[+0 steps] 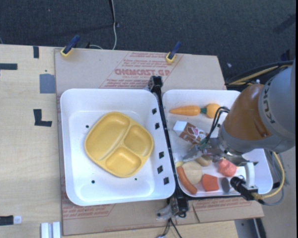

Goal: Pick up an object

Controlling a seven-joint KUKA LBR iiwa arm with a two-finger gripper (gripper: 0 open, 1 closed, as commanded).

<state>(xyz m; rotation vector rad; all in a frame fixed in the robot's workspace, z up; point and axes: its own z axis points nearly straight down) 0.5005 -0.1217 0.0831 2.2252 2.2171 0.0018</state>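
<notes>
Two shallow white bins sit side by side on the counter (20, 133), on a sheet of brown cardboard (134, 73) held at its far edge by two clamps. The left bin (72, 182) holds a yellow divided tray (119, 144), lying flat and a bit skewed, roughly in the middle.

The right bin (198, 95) is the busy one. Along its far side lies an orange carrot (185, 110), with a small yellow-orange piece (212, 109) just beside its right end. Nearer, a white and brown packet (188, 131) rests close to the divider. At the near edge there is a reddish sausage (186, 180) lying at a slant, a red-orange block (210, 183) beside it, and a pink-red lump (227, 168) further right.

The grey arm with its orange band (246, 115) reaches in from the right and hangs over the middle of that bin. The end effector (202, 151) is down among the items, just past the packet, but whether it is wide or narrow I cannot tell from here.
</notes>
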